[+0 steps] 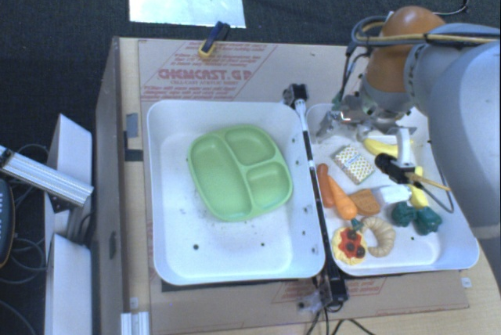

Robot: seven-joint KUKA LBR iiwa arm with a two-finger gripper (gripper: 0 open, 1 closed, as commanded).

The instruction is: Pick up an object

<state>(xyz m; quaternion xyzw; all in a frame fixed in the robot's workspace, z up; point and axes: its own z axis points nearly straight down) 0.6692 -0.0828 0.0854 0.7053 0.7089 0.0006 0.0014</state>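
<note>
My gripper (345, 120) hangs low over the far end of the right bin (458, 251), under the orange wrist band. Just in front of it lies a small patterned packet (354, 163), and a yellow banana (379, 145) lies to its right. Nearer the camera are an orange carrot (337, 196), a brown cookie (365, 203), a beige curled pastry (382, 236), a pizza slice (350, 245) and a green broccoli piece (415, 217). I see nothing between the gripper's tips.
The left bin (180, 247) holds a green divided plate (239, 171). A ridge (310, 177) separates the two bins. The bulky grey arm covers the right bin's far right side.
</note>
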